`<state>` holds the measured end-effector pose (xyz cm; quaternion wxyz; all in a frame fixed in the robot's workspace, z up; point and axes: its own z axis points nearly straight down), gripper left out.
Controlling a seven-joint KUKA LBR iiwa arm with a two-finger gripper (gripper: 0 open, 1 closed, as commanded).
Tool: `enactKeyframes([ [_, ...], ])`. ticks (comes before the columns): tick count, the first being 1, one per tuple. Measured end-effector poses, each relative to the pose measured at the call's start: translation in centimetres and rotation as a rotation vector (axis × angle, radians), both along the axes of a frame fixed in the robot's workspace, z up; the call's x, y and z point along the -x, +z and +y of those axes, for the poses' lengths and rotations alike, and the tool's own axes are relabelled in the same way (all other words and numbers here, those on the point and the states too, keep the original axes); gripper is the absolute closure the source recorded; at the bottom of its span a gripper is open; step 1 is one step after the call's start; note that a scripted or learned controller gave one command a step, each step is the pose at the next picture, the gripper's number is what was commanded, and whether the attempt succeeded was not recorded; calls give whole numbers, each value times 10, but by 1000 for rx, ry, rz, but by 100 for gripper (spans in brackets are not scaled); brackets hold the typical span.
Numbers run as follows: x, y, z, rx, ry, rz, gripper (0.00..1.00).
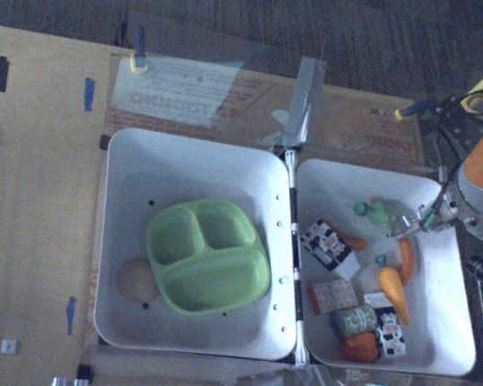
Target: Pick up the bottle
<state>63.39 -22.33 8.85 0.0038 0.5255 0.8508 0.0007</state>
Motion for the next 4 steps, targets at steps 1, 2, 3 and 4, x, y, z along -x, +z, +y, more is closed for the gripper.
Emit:
enactKeyframes([
  [1, 0, -2, 4, -7, 4, 4, 0],
  [2, -35, 127, 1, 0, -130, -2, 0],
  [3, -41, 51, 2, 0, -221, -19, 0],
  [4, -40, 22, 39, 3, -187, -19, 0],
])
